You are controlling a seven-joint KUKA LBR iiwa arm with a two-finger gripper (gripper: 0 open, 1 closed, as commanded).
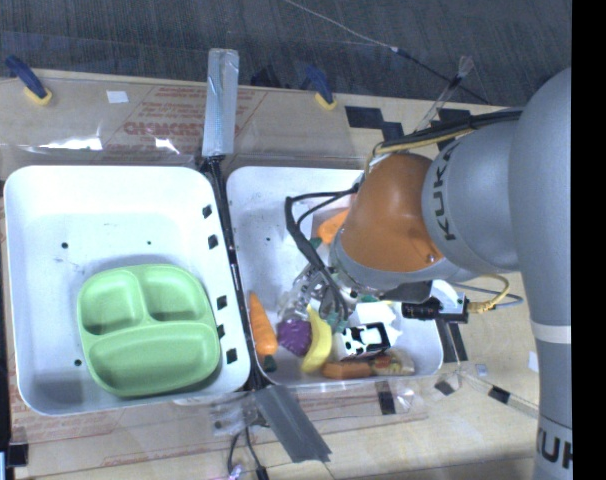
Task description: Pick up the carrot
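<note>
The carrot (262, 325) is a short orange piece lying against the left wall of the right bin (258, 203), near its front corner. My gripper (317, 294) reaches down under the orange wrist band, over the pile of toys in the front of that bin. It sits a little to the right of the carrot and above it, close to a purple toy (293, 337) and a yellow banana (319, 344). Nothing of the carrot is between the gripper's parts; the carrot rests on the bin floor.
A black-and-white toy (368, 338) and a reddish-brown sausage-like piece (358, 370) lie by the front wall. Another orange object (329, 228) peeks out behind the arm. The left bin (43, 198) holds a green divided plate (148, 328).
</note>
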